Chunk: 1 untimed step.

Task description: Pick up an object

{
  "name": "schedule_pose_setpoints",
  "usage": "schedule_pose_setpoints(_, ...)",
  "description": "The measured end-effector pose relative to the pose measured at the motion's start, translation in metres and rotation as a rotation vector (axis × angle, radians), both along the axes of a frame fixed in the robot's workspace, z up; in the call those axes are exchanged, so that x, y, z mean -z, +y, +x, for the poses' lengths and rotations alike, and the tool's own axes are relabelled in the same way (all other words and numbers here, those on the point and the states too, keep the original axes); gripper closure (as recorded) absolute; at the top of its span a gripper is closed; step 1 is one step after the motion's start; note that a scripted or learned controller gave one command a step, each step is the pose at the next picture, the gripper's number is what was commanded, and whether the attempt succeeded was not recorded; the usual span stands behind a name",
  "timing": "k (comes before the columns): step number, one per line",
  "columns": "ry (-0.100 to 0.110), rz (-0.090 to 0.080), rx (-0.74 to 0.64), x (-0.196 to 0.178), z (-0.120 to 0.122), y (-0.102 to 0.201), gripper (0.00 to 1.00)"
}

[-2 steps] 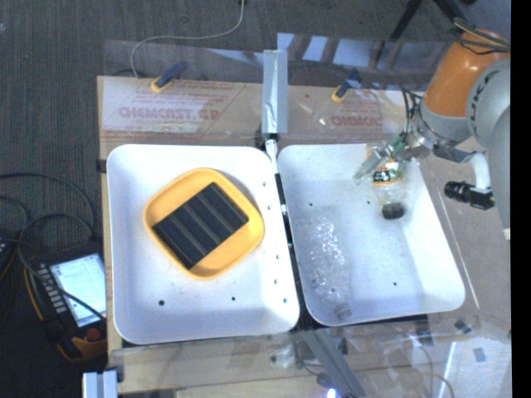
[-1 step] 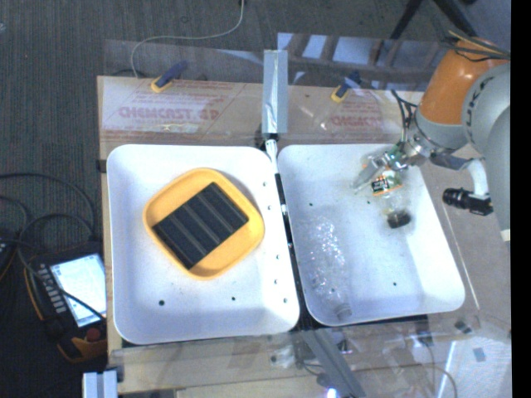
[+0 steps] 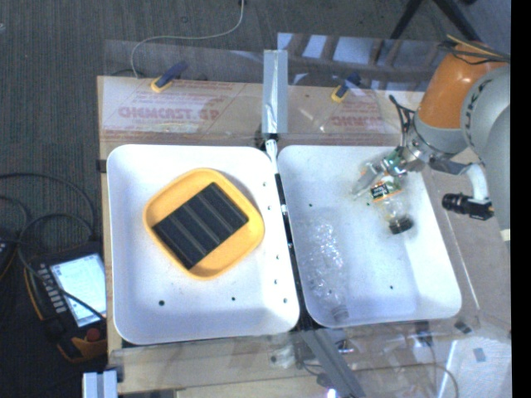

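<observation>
Claw (image 3: 380, 181) hovers over the right bin (image 3: 431, 293), grip state unreadable, approach underway, clear plastic bottle (image 3: 325, 259) lying below-left, next needing a descent onto it.

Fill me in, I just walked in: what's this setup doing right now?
A grey and orange robot arm reaches in from the right, its pincer low over the far part of the right bin. A clear plastic bottle lies nearer the camera in that bin, untouched. The left bin holds a yellow dish with a dark ridged insert. Nothing visibly gripped.
</observation>
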<state>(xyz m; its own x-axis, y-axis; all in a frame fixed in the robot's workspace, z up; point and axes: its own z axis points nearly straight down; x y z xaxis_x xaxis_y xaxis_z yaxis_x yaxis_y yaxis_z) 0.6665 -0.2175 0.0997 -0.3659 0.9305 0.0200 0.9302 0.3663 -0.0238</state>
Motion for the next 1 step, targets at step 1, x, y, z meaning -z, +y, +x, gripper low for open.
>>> schedule_pose_setpoints(1, -0.03, -0.008, -0.019, -0.0958, -0.0034, 0.0341, 1.0)
